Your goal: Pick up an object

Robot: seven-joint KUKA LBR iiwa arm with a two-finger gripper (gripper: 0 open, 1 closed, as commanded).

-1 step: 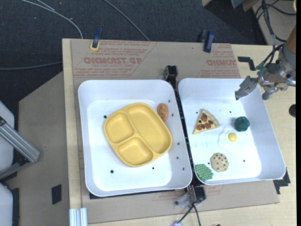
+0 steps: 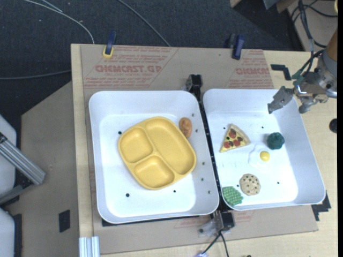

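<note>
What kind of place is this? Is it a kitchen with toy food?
Probably a robot lab, not a kitchen. Two white bins sit clamped on a bench, holding a yellow tray and toy food such as a pizza slice, and a robot gripper hangs over them, with cables on the floor.

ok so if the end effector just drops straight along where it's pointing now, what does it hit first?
Most likely bare floor of the right bin, near its far right corner. The end effector hangs open there, fingers pointing down. The dark green lump lies nearer the camera and looks clear of that line, though depth is hard to judge from this slanted view.
</note>
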